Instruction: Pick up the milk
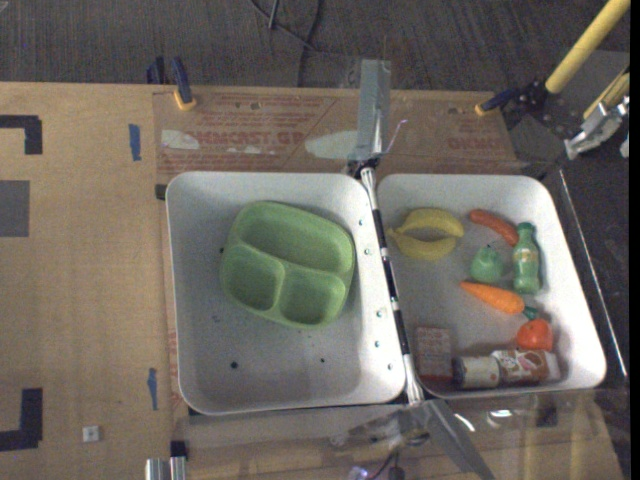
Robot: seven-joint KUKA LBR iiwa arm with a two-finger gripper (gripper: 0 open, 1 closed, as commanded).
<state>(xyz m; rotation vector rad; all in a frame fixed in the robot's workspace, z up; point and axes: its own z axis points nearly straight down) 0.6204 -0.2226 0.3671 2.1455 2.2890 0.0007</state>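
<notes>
Looks like the approach stage, with nothing grasped yet. Take as the milk the small boxy carton lying flat in the right bin, at its near-left corner, just beside the wall shared with the left bin. Cannot confirm from the label, too small to read. Note the bottle lying on its side just right of the carton, touching or very nearly, and an orange-red fruit just behind its far end.

Find the claw at the upper right, outside the bins and well apart from the carton. Cannot tell how far open, and see nothing in its hold.

To do this well:
- Travel across above the right bin, high enough to clear the green bottle, the carrot and the banana.
- Centre over the carton before descending.
- Turn the wrist to close front to back, not between bin wall and bottle, where it looks cramped.
- Open wide before lowering, descend straight and stop just short of the bin floor.
- Close gently and lift vertically.

Beware of nudging the bottle or scraping the wall. Expect a light, smooth box, likely to tilt or slip.
</notes>
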